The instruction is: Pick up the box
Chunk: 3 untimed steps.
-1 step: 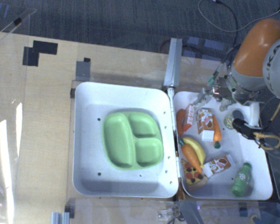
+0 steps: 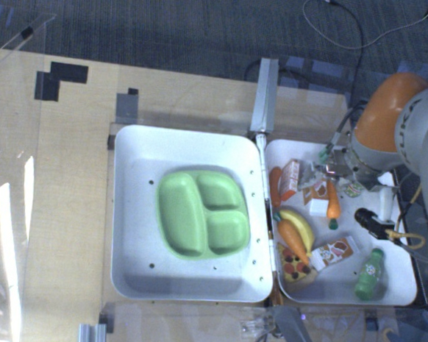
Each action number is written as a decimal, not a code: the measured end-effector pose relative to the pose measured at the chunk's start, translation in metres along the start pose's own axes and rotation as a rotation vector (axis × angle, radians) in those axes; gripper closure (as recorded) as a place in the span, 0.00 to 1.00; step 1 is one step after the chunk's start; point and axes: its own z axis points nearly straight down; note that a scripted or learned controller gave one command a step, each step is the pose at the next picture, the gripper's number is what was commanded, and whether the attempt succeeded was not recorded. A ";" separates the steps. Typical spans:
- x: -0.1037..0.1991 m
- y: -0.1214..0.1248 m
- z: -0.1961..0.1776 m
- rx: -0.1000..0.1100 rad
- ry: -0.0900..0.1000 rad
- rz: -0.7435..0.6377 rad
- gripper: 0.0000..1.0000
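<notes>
**Mia:** Are the jaws open or closed? I cannot tell. The gripper (image 2: 331, 165) is low in the back of the right bin (image 2: 400, 292), and the grey arm (image 2: 417, 123) covers part of it.

**Ben:** Where is the box?

**Mia:** The box (image 2: 333, 252) lies flat near the front of the right bin. It is white with red on it. It is well apart from the gripper. A banana (image 2: 299, 226) is just to its left, and a green bottle (image 2: 369, 274) is to its right.

**Ben:** And the other bin?

**Mia:** The left bin (image 2: 133, 219) on the worktop (image 2: 65, 192) has a green tray (image 2: 202, 213) in the middle.
</notes>
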 end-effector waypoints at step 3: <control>-0.040 0.024 -0.014 -0.015 -0.012 0.254 0.00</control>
